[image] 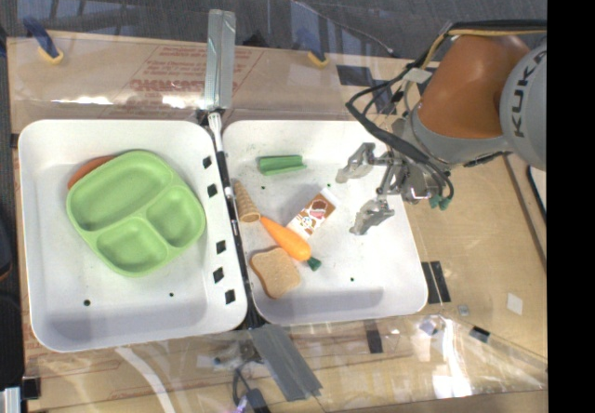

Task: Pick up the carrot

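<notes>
Nearest in the right bin [400, 295] lies a bread slice [276, 273], close to the divider between the bins. Just beyond it the carrot [286, 238] lies slantwise, its green tip pointing near and right, its orange body touching the bread's far edge. A small packet [313, 214] sits just right of the carrot, and a cone [245, 202] lies at the carrot's far left end, by the divider. Farther still, a green stick [281, 163] lies alone.

The hand [364, 190] hangs over the right part of this bin, well right of the carrot, its two fingers spread wide with nothing between them. The arm [469, 95] comes in from the right.

In the left bin [56, 318], a green tray [135, 210] with three compartments rests atop an orange plate [85, 169], which peeks out at its far left. Both bins sit on the tabletop [483, 281].
</notes>
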